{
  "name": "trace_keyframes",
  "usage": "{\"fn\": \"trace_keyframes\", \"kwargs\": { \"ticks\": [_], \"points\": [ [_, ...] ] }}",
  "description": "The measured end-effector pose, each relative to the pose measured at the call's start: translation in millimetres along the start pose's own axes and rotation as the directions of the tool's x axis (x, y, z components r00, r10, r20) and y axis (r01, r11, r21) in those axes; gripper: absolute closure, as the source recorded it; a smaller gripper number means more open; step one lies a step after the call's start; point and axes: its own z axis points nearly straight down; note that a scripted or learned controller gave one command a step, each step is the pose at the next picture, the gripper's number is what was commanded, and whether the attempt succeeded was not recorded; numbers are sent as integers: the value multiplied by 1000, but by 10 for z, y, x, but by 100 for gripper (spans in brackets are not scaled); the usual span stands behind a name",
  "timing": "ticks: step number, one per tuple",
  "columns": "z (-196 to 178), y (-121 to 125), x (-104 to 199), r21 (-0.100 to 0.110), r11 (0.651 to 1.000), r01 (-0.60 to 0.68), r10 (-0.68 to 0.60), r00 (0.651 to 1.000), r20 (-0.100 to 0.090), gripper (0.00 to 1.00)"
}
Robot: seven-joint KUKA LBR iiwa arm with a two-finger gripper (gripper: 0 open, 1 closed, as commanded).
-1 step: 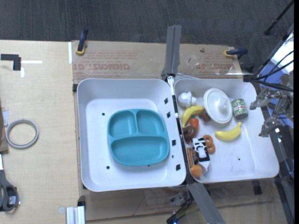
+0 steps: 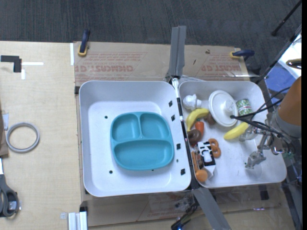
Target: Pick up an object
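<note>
Looking down, we see a pale wood bench [image 2: 38, 186] with cardboard [image 2: 144, 63] laid under two white bins, and dark carpet [image 2: 144, 8] beyond. A tape roll [image 2: 21, 137] and scissors [image 2: 7, 200] lie at the bench's left edge.

The left bin [image 2: 91, 143] holds a smooth teal plate [image 2: 142, 141] with three compartments. The right bin [image 2: 268, 169] is crowded along its left wall: a white figure [image 2: 191, 101], a banana [image 2: 196, 116], a brown lump [image 2: 194, 137], an orange pretzel [image 2: 214, 148], a black-and-white box [image 2: 206, 155] and an orange ball [image 2: 202, 175]. Farther right sit a round white lid [image 2: 221, 107], a green can [image 2: 243, 107] and a second banana [image 2: 236, 132], all close together.

The gripper [image 2: 253, 160] hangs over bare bin floor near the right wall, apart from these things. We cannot tell how its jaws stand; cables cross above it.
</note>
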Motion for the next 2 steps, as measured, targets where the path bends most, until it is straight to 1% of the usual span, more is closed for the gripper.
{"fn": "trace_keyframes", "kwargs": {
  "ticks": [1, 2],
  "points": [
    [-1, 1067, 379, -2, 1000, 30, -30, 1000, -1, 0],
    [-68, 1246, -1015, 0, 998, -69, 69, 998, 3, 0]
  ]
}}
